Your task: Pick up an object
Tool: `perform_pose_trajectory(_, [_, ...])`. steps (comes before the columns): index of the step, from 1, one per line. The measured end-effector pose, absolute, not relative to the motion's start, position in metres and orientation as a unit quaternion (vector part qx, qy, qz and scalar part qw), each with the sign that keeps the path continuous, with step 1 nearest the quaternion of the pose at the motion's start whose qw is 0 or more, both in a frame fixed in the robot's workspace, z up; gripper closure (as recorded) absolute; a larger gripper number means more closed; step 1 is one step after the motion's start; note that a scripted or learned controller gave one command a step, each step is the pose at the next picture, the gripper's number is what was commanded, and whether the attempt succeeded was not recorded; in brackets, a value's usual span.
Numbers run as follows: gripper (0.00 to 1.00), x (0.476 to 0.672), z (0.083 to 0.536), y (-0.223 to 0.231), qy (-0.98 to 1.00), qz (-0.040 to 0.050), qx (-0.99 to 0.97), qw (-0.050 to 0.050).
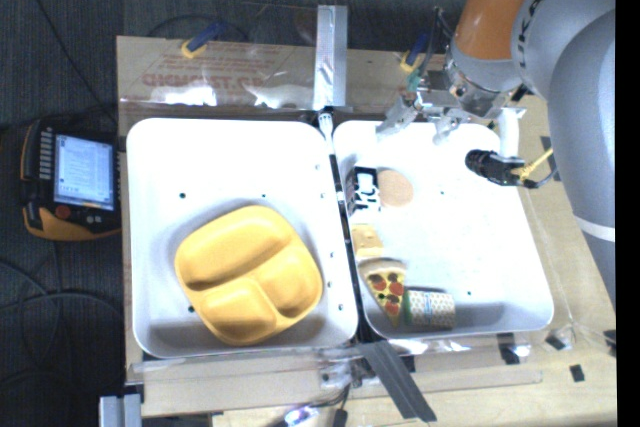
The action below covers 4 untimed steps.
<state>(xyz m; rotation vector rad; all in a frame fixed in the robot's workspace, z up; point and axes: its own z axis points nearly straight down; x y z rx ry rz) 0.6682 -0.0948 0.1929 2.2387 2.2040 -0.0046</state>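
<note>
Camera view. Two white bins on the worktop. Left bin (160, 150): one yellow divided tray (248, 270). Right bin (480, 245): one tan disc (396, 188), one pizza slice toy (384, 281), one patterned can (428, 308), along its left wall. Tool (432, 120) over far rim, grip state cannot be told; nothing between it and the objects

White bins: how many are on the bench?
2. The left bin holds a yellow divided tray; the right bin holds several small items along its left side.
</note>
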Motion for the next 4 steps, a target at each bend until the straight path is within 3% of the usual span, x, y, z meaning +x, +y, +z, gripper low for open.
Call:
perform_pose_trajectory(1, [0.0,0.668,0.152,-0.106,0.689,-0.0026,0.725,0.0])
perform_pose_trajectory(2, [0.0,0.675,0.122,-0.105,0.752,0.0089,0.659,0.015])
perform_pose_trajectory(3, [0.0,0.635,0.089,-0.153,0.739,0.0011,0.673,0.004])
perform_pose_trajectory(4, [0.0,0.602,0.09,-0.099,0.756,0.0019,0.654,0.004])
